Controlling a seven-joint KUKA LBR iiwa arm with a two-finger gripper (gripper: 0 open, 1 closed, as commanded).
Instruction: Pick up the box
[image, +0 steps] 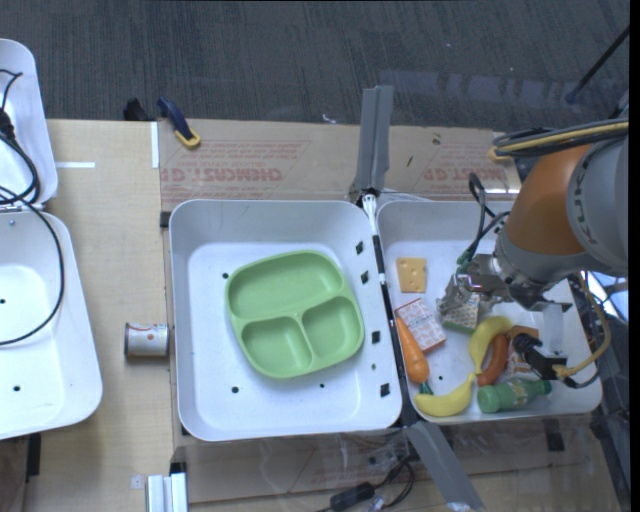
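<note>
Hovering in the right bin (590, 398), the gripper (462, 300) sits just right of the box (421, 325); its jaw state cannot be told. The green plate (294, 312) lies in the left bin (200, 400)

A grey robot arm (600, 215) enters from the right side of the camera view and bends down toward the bench. A broad orange band (540, 210) wraps the arm just above its wrist. Below the band, the wrist narrows into darker metal hardware with black cables looping off to the right. The two-finger gripper (462, 300) points downward and to the left, low over the bench — its fingertips are too small and cluttered to make out.
</note>
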